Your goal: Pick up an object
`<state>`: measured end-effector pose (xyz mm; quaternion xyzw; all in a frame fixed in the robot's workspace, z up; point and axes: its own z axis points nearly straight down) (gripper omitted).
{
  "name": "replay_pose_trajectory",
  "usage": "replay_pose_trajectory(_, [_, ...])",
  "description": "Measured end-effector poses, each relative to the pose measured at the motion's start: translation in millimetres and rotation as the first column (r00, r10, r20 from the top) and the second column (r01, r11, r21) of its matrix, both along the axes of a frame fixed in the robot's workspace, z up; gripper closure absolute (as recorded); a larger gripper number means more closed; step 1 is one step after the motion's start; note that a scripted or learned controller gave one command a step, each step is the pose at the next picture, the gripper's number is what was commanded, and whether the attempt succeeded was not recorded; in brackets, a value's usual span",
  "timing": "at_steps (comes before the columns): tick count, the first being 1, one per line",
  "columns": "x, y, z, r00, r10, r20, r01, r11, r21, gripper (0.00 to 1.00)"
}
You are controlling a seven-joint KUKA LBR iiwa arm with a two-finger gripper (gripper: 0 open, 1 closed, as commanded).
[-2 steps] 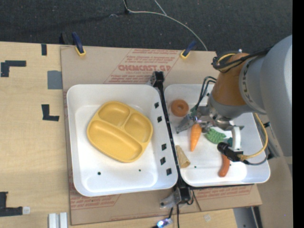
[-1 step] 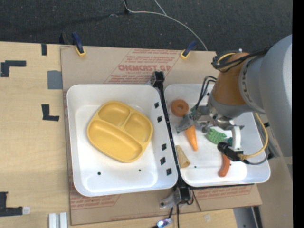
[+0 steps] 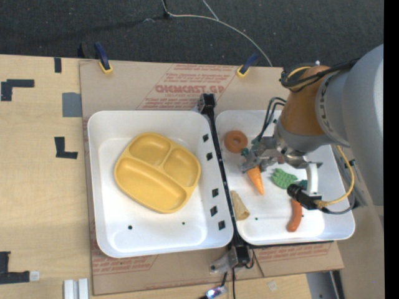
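A yellow sectioned plastic plate (image 3: 158, 171) lies in the left white bin (image 3: 100, 185). In the right white bin (image 3: 330, 232), the hand (image 3: 254, 161) sits low, grasping the top of an orange toy carrot (image 3: 256, 180), beside a brown doughnut (image 3: 235, 141).

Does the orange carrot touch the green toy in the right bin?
Apart. In the camera view a strip of white bin floor shows plainly between the carrot and the green toy, which lies to its right in the right bin.
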<state>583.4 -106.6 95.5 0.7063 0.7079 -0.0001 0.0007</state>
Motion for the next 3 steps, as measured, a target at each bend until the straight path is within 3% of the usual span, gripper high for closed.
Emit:
replay_pose_trajectory(2, [-4.7, 4.2, 112.6, 1.0, 0.0, 0.004, 0.0, 1.0, 0.0, 1.0])
replay_pose_trajectory(3, [11.3, 57.1, 109.9, 1.0, 0.004, -0.002, -0.004, 1.0, 0.003, 1.0])
